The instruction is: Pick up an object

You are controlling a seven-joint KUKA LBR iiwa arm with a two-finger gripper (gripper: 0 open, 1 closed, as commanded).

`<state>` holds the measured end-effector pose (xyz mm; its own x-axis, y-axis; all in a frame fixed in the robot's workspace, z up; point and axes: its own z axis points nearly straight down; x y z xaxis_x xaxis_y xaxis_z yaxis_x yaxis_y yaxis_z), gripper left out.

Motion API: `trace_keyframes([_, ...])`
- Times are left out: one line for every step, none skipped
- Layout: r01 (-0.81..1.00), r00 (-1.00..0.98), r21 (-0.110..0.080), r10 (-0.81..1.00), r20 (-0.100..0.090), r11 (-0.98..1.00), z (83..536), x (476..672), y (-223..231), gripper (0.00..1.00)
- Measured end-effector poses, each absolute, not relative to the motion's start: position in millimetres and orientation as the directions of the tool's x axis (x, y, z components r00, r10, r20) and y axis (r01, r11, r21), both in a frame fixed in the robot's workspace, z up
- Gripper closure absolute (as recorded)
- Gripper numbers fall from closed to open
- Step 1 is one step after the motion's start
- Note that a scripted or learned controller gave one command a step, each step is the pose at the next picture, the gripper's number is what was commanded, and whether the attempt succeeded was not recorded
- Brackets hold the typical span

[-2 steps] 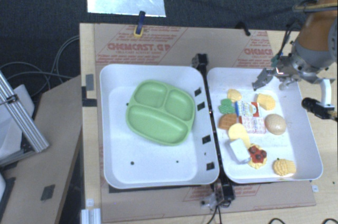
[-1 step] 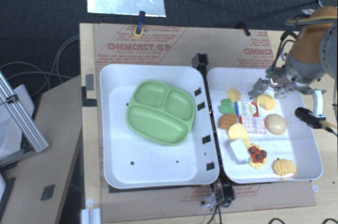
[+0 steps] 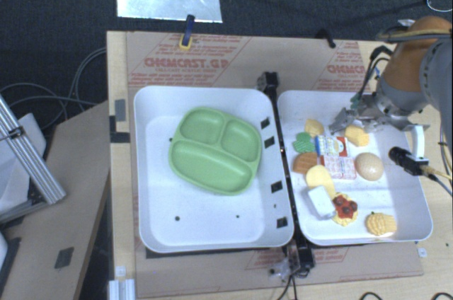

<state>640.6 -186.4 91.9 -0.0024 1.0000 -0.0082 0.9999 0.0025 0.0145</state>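
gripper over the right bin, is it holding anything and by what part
Cannot be told. The gripper is low in the right bin, right by a yellow toy food piece, but the view does not settle whether that piece is gripped.

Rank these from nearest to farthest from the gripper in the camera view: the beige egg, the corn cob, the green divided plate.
From the gripper, at the right bin's far side:
1. Beige egg, mid right bin, just toward the camera from it.
2. Corn cob, right bin's near corner.
3. Green divided plate, across the divider in the left bin.

Small toy foods [image 3: 333, 164] lie clustered, some touching, seemingly, in right bin [image 3: 417, 210].
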Motion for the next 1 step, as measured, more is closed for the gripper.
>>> trace_keyframes([1.0, -0.003, 0.028, 1.0, -0.013, 0.003, 109.0, 644.6, -188.2, 1.0])
